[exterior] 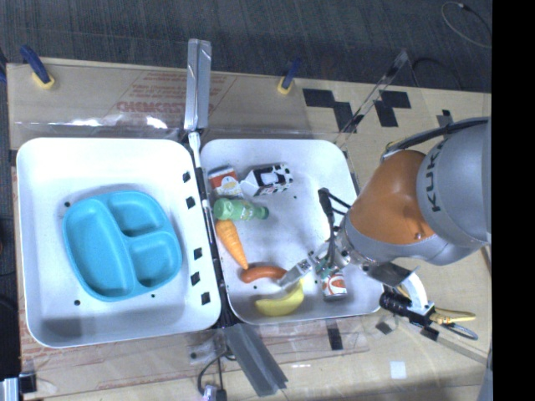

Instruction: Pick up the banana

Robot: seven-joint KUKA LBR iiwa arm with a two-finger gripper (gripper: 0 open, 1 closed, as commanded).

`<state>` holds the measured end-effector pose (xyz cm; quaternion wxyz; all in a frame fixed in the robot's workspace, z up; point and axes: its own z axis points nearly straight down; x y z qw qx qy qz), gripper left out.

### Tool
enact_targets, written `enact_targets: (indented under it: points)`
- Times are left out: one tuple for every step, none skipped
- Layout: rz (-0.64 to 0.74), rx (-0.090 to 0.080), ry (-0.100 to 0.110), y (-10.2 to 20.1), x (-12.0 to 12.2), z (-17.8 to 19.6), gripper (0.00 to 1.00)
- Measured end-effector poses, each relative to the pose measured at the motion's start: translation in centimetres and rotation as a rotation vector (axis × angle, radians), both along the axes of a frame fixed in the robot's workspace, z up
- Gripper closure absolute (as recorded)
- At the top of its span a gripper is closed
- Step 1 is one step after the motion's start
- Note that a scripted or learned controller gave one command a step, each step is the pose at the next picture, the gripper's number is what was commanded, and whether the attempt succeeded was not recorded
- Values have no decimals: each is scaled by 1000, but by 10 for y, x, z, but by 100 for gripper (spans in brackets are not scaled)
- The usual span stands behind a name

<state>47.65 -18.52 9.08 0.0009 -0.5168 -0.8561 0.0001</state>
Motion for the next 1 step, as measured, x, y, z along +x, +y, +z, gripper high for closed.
enact_targets:
  points:
    - [5,0,1,0,0,9,100]
